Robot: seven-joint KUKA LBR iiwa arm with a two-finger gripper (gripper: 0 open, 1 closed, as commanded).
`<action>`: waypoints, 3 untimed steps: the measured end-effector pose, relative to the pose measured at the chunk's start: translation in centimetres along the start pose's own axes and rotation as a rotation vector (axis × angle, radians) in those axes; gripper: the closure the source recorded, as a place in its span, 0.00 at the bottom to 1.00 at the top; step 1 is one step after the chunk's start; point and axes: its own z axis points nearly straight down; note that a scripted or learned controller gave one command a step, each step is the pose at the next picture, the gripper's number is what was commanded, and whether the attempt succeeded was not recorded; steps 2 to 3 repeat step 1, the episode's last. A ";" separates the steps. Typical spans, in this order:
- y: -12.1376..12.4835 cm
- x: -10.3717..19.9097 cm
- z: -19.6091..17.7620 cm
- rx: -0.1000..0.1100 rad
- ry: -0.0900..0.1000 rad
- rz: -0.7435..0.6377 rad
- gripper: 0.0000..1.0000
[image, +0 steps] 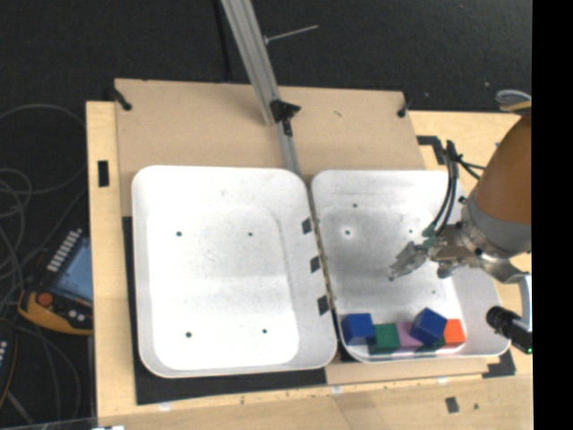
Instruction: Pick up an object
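Right now, gripper: the grey two-finger gripper (405, 262) hangs over the middle of the right-hand shallow white plastic bin (376, 200), pointing toward the view's left; nothing sits between its fingers, and whether they stand wide or narrow cannot be told from this angle.
Arm: the grey arm with its orange band (512, 164) reaches in from the right, with green and dark cables looping down to the wrist.
Objects: small blocks huddle along the near wall of the right bin: a blue cube (358, 327), a green cube (386, 337), a pale purple block (410, 337), a second blue cube (429, 324) and an orange block (454, 331).
Spacing: the blocks touch or nearly touch one another, and the gripper is well apart from them, nearer the bin's centre.
Step in hand: approaching a block, by my reading; no grasp has begun.
Doing it well: the left blue cube looks the best target, since its left side is open; the fingers should straddle it across faces free of neighbours.
Risk: the bin's near wall and the crowding could block a finger or push the blocks aside.
Left bin: the other white bin (224, 267) lies just beside, across the hinged divider.
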 end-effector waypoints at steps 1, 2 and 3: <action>-0.7 0.0 0.0 0.003 0.001 -0.004 0.00; -0.7 0.0 0.0 0.003 0.001 -0.004 0.00; -0.7 0.0 0.0 0.003 0.001 -0.004 0.00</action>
